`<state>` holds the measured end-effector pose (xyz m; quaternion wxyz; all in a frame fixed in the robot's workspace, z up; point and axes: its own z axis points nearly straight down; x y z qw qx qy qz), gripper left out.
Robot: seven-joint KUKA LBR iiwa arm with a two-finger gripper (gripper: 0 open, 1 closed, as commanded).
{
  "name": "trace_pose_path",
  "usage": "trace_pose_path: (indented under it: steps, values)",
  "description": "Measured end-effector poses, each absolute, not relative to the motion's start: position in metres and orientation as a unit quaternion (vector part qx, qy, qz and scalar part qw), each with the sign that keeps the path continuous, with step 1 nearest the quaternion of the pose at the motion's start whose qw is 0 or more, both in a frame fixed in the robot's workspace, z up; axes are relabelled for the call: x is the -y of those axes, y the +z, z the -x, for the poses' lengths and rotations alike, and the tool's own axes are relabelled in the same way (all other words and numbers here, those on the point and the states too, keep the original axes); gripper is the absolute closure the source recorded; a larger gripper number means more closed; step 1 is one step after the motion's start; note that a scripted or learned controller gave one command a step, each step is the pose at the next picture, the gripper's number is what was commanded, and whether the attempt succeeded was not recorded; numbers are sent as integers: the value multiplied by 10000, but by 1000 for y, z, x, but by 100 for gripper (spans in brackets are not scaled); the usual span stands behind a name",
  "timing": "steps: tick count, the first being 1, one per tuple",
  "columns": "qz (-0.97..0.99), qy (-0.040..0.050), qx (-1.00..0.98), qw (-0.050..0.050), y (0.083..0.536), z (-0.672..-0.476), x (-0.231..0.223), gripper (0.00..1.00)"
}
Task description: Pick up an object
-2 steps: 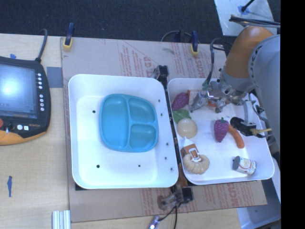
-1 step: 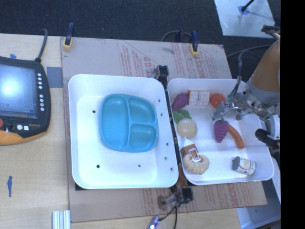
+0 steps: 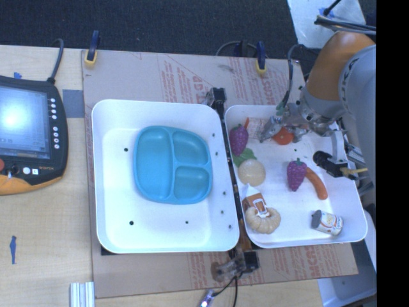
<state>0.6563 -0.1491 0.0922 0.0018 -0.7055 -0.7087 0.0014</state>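
Observation:
My gripper (image 3: 279, 124) hangs low over the back of the right bin (image 3: 345, 235), just above and beside a small red tomato (image 3: 284, 137). Whether it touches the tomato I cannot tell. Elsewhere in that bin lie a purple grape bunch (image 3: 238, 138) at the left wall, a pale round onion (image 3: 252, 172), a second purple bunch (image 3: 295, 174), an orange carrot (image 3: 317, 183), a tan garlic-like bulb (image 3: 262, 220) with an orange-and-white packet (image 3: 255, 203) behind it, and a small can (image 3: 327, 222) on its side.
The left bin (image 3: 108, 190) holds a blue divided plate (image 3: 172, 164). A tablet-like pendant (image 3: 29, 130) rests on the bench at far left. The grey arm (image 3: 335, 75) with its orange band covers the right bin's back right corner.

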Motion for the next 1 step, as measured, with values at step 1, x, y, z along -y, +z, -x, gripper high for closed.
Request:
trace_pose_path:
  steps: [1]
  values:
    - [7048, 28, 7094, 36, 103, -656, 150, 100]
